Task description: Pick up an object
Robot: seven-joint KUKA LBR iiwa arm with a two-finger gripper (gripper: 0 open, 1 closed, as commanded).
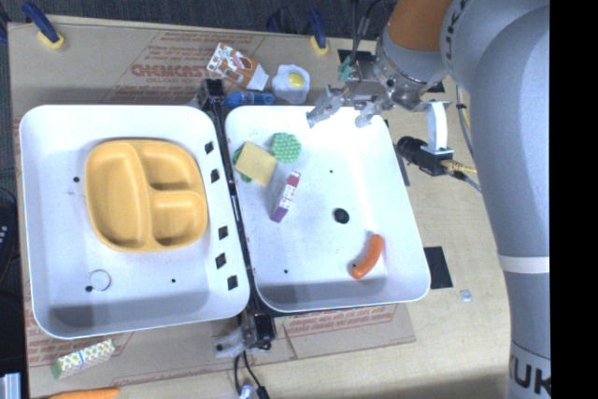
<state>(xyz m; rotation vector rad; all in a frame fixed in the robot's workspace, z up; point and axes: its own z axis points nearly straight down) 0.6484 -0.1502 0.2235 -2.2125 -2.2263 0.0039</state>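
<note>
Red printing runs across the brown cardboard sheet that lies under both bins on the table, but the words are too blurred to read. On the grey arm, dark letters show on the upper link near the orange band and again at the lower right edge; neither can be read with any certainty. A small packet with orange and white printing lies on the cardboard at 11 o'clock from the right bin, its print illegible.

The gripper hangs over the far rim of the right bin, at about 12 o'clock of that bin. Its two pale fingers are spread apart with a clear gap between them, and nothing sits in that gap.

Inside the right bin, a yellow sponge block lies at 10 o'clock, touching a green round scrubber just beside it. A purple and white tube lies slantwise below them. An orange carrot-like piece rests at 5 o'clock, well apart from the gripper.

The left bin holds a yellow divided tray.
</note>
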